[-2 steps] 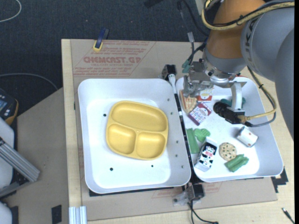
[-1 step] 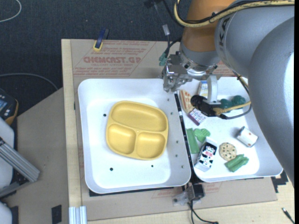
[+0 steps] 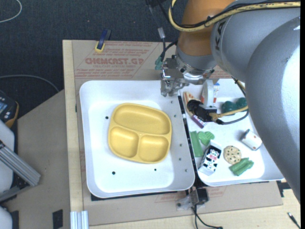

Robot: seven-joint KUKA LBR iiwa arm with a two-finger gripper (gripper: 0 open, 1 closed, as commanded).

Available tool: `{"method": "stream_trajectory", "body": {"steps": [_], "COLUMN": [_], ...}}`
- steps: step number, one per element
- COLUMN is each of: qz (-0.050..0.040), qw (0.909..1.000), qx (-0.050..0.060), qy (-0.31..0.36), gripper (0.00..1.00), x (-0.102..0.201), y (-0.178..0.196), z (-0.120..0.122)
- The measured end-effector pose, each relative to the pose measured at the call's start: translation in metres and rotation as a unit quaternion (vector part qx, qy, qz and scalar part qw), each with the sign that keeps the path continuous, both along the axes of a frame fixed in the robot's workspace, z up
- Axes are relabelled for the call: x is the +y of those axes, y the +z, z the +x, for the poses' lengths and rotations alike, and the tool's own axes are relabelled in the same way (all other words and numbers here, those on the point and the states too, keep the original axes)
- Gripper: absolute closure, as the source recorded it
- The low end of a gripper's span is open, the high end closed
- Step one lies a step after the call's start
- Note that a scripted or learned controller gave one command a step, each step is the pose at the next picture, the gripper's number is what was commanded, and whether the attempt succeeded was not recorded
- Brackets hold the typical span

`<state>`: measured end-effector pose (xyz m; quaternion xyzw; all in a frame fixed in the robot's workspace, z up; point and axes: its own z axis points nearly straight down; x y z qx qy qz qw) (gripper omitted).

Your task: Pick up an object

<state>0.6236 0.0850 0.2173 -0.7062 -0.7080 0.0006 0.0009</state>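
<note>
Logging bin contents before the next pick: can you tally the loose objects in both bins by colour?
Yellow: 1, the divided plate in the left bin
Green: 4, right bin
White: 2, a small cup and a patterned pack
Tan: 1, a cookie
Black and mixed: 1 cluster, hard to separate
Total: 9, roughly

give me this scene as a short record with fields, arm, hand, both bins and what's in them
arm: grey with orange band, reaching in from the right
hand: over the far edge of the left bin, near the divide; nothing seen between its fingers
left bin: holds a yellow tray with three compartments
right bin: holds a cookie, green pieces, a white cup, a black-and-white card and other small items
under bins: cardboard sheet
</note>
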Motion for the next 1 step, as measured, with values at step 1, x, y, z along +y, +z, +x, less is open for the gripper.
{"method": "stream_trajectory", "body": {"steps": [1], "qz": [0.0000], "qw": [1.0000], "qx": [0.000], "qy": [-0.001], "gripper": [1.00], "x": [0.0120], "y": [0.0041], "z": [-0.0089]}}
